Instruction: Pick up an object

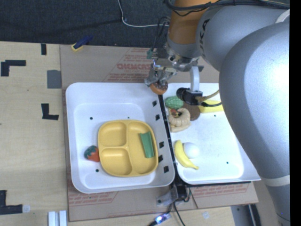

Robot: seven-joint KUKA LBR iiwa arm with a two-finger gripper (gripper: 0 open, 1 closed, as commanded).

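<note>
Claw (158,81) is hovering over the bins' (75,102) back edge, gripping a small brown object (159,85), you see.

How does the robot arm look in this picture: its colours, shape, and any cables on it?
The arm is thick and rounded, with smooth grey casings. An orange band circles it above the wrist. Below that sits a small metal gripper, with thin black cables running down beside the wrist. The casings bear no lettering or markings that I can see.
</note>
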